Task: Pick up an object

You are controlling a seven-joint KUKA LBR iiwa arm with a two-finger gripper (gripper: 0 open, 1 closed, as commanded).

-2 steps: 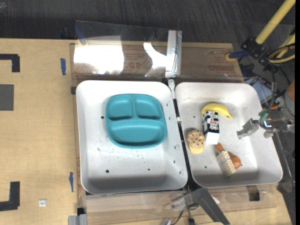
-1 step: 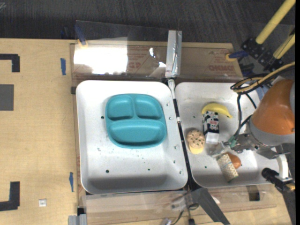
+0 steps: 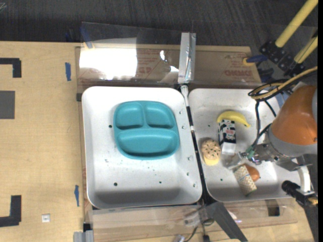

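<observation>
Risk: slip or multi-pick, items crowded | end effector [image 3: 251, 156] low in right bin [image 3: 262, 101], grip state cannot tell | targets: banana [image 3: 234, 118], cookie [image 3: 210, 151], cup [image 3: 245, 178] just beside

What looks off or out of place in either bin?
Nothing spilled or broken. The teal divided plate sits flat in the left bin. In the right bin, the banana, cookie and a paper cup lying on its side crowd together by the arm.
</observation>
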